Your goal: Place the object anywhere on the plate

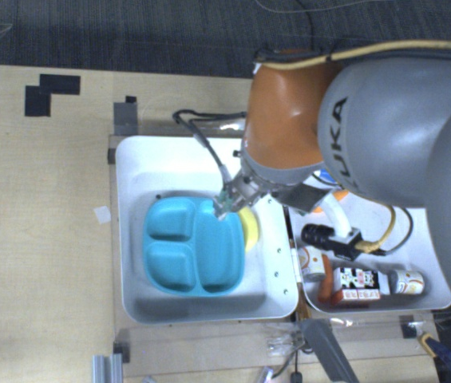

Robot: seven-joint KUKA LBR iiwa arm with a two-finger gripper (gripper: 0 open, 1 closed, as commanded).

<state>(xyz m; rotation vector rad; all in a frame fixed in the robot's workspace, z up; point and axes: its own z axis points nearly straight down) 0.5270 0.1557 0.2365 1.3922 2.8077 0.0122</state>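
Note:
A light blue plate (191, 246) with three compartments lies in the left white bin (133, 214). A yellow object (250, 227) sits at the plate's right edge, partly under the arm. My gripper (227, 204) hangs over the plate's upper right corner, just left of the yellow object. The big grey and orange arm covers the wrist from above.
The right bin (437, 294) holds several items: a dark bottle with a red label (357, 282), a black piece (329, 238) and a white and orange thing (330, 206). A black cable (201, 138) loops over the left bin's back rim.

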